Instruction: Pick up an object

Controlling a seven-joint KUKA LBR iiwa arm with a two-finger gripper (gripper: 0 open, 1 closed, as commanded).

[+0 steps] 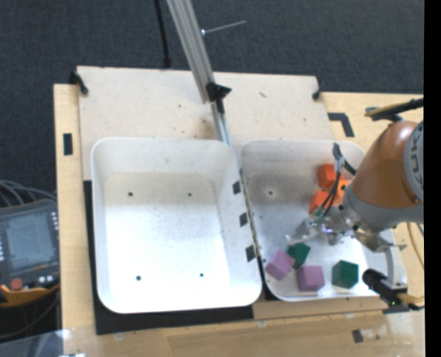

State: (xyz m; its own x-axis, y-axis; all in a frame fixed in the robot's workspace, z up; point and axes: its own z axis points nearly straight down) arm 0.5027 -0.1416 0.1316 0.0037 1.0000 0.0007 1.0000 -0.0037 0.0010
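Arm is reaching over the right bin, nearest the lens.
The left bin is sitting beside it; the gripper is hovering low, its state not discernible, just above a green block, with purple blocks, another green block and orange blocks lying near.

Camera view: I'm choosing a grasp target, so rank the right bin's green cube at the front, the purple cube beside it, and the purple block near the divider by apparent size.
1. purple cube and green cube: alike, unranked.
2. purple block: marginally smaller, though tilted, so unsure.
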